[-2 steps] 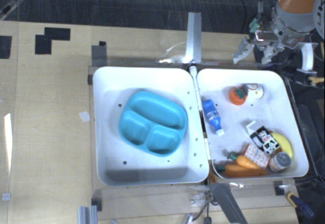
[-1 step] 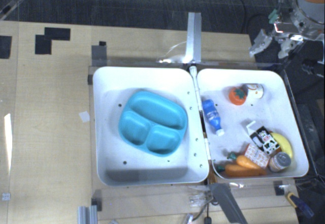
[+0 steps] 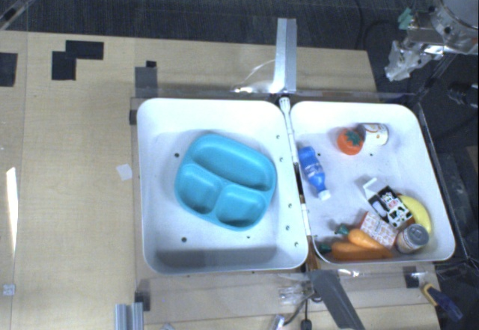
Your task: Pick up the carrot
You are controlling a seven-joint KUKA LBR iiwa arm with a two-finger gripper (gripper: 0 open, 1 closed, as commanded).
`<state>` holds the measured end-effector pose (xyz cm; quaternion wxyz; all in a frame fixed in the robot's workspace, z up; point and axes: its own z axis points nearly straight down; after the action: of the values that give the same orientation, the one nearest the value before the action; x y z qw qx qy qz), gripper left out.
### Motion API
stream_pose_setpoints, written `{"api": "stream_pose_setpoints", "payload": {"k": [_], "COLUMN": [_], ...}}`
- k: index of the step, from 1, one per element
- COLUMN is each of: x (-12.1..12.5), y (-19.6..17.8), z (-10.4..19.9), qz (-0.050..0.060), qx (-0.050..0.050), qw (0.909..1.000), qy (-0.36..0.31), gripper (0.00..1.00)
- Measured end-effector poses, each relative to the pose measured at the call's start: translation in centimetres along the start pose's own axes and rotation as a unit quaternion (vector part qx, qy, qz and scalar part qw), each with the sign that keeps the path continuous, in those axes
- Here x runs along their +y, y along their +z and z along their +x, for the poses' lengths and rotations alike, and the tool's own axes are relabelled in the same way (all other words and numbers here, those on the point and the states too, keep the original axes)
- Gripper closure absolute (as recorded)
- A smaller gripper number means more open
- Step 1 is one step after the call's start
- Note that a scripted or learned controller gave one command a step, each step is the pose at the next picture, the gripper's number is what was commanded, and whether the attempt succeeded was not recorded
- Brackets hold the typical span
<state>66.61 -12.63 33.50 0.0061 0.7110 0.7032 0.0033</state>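
The orange carrot [image 3: 360, 246] lies along the front wall of the right bin [image 3: 352, 117], its green stem end pointing left. It rests against a small printed box and a can. My gripper [image 3: 404, 60] hangs high above the bench, beyond the right bin's back right corner and far from the carrot. Nothing is seen between its fingers.
The right bin also holds a blue bottle [image 3: 312, 170], an orange-capped item [image 3: 349, 141], a small jar [image 3: 374, 133], a printed box [image 3: 385, 215], a banana [image 3: 415, 211] and a can [image 3: 412, 238]. The left bin [image 3: 161, 164] holds a blue divided tray [image 3: 224, 179].
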Motion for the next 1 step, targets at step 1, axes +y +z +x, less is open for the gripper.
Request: {"api": "stream_pose_setpoints", "payload": {"k": [1], "x": [0.2], "y": [7.69], "z": [6.67], "qz": [0.004], "qx": [0.003], "qw": [0.9837], "qy": [-0.18], "gripper": [1.0]}}
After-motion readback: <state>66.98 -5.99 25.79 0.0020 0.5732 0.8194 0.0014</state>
